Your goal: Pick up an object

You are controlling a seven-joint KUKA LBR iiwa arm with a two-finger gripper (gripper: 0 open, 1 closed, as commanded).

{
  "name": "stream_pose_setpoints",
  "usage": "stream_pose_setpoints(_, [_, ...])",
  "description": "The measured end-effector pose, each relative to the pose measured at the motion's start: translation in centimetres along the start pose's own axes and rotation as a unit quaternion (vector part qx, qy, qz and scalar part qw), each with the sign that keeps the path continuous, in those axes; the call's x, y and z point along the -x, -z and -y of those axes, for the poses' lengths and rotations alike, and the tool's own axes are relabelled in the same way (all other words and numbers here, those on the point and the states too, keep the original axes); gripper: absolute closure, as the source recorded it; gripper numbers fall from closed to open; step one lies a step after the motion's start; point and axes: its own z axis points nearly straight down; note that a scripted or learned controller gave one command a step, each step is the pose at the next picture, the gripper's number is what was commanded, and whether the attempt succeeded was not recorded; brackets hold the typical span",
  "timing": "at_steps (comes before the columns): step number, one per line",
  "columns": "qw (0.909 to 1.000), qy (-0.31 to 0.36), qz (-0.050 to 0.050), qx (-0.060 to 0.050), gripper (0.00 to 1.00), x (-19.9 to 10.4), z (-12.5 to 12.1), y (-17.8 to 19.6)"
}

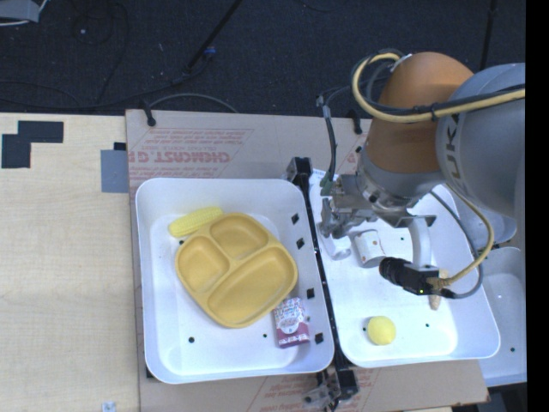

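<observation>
The arm [446, 118], grey with an orange band, stands highest toward the camera and reaches in from the right over the right bin [480, 342]. The gripper [336, 230] hangs at that bin's upper left corner, close to the divider between the bins. Whether it is spread or pressed together cannot be told from this angle; nothing is seen between its tips. A black cable fitting [410, 275] trails from the wrist over the middle of the right bin.

A yellow ball [381, 330] lies on the right bin's floor near the front, well apart from the gripper.

The left bin [154, 316] holds a yellow tray [236, 269] with three compartments, lying tilted in the bin's middle. A yellow corn cob [195, 221] lies at the tray's upper left edge, touching it. A red-and-white packet [292, 322] lies just beside the tray's lower right corner, near the divider.
</observation>
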Motion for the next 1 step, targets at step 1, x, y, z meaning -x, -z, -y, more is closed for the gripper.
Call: stream_pose_setpoints(1, [1.0000,0.001,-0.001,-0.001,1.00,-6.05,-0.71,-1.37])
